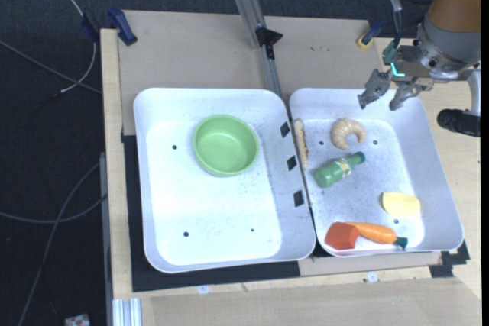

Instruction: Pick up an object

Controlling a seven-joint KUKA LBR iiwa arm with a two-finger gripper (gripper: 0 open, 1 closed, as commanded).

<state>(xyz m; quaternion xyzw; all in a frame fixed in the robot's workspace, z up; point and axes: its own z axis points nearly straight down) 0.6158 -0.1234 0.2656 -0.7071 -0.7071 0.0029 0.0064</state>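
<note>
White, speckled plastic forms the two shallow bins, which sit side by side on a pale wooden bench [191,50] with rounded corners nearly meeting at the middle. The left bin [221,240] carries a smooth, round green bowl [225,144] near its far middle. The right bin [428,156] carries the loose objects: a pale, curled croissant [348,132] near the far edge, a green bottle [338,169] with a lighter cap lying tilted on its side at the centre, a thin tan stick [301,143] along the left edge, a soft yellow lemon-like piece [401,204] towards the right edge, a red block [342,236] at the near edge, and an orange carrot [377,233] with a green tip just beside that block. The gripper [388,94] hangs over the far edge of the right bin, its two dark fingers [372,91] spread apart and released, with nothing between them. The croissant lies nearest, just towards the near-left of the fingers and apart from them. No writing on the bottle is legible.
</note>
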